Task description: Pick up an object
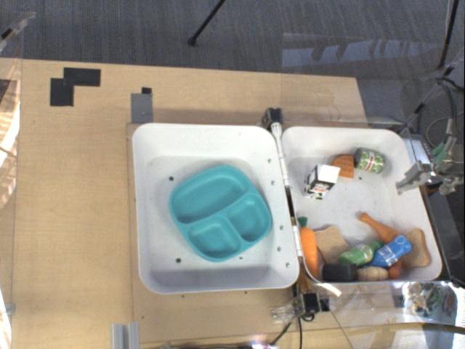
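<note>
Broadly, the wooden bench (73,217) takes up most of the camera view, with two shallow white bins side by side on it, touching along their inner rims. The left bin (149,195) holds a teal divided plate (219,211), lying flat and turned at an angle, with three compartments. The right bin (341,213) carries all the small things that could be picked. Most of them crowd its near edge: an orange carrot (309,247) lies along the left wall, with a tan slice of bread (332,241) just beside it. Then come a green toy (356,254), a blue bottle (396,251) touching that toy, a black block (339,272) and a pale potato (372,273) at the rim. An orange drumstick (376,225) lies tilted just above this heap, and another tan slice (419,243) sits in the right corner. Well apart from them, toward the far wall, a white box (322,180) rests near a brown-orange piece (344,167), which sits just beside a green can (369,160) lying on its side. The gripper (420,174) shows as a grey shape among cables at the right rim of the right bin, apart from every object; whether it is spread or pressed together I cannot tell, and nothing is seen held in it. On the bench's far left are black tape marks (73,84)
</note>
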Controlling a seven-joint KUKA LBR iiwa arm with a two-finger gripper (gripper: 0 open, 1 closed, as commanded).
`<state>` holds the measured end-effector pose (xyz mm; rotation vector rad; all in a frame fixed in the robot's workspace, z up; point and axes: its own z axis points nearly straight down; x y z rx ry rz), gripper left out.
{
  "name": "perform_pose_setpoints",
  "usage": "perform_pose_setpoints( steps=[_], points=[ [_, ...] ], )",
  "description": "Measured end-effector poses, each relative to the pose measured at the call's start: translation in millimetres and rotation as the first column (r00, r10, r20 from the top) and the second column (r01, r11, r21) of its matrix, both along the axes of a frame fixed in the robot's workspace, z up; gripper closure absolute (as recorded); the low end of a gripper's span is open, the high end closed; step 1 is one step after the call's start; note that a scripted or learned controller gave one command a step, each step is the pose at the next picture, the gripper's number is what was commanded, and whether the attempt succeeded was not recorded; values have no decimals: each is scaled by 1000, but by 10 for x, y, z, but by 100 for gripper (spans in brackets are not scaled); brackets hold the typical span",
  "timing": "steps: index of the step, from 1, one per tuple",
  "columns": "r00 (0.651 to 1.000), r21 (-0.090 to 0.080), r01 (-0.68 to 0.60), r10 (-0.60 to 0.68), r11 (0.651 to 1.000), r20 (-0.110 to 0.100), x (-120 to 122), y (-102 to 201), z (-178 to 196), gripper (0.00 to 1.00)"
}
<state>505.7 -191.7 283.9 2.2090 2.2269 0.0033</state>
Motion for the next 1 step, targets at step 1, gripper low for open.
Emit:
perform_pose_setpoints(
  steps=[1],
  points=[
    [990,7,138,-137,990,-20,546,133,-1747,0]
  ],
)
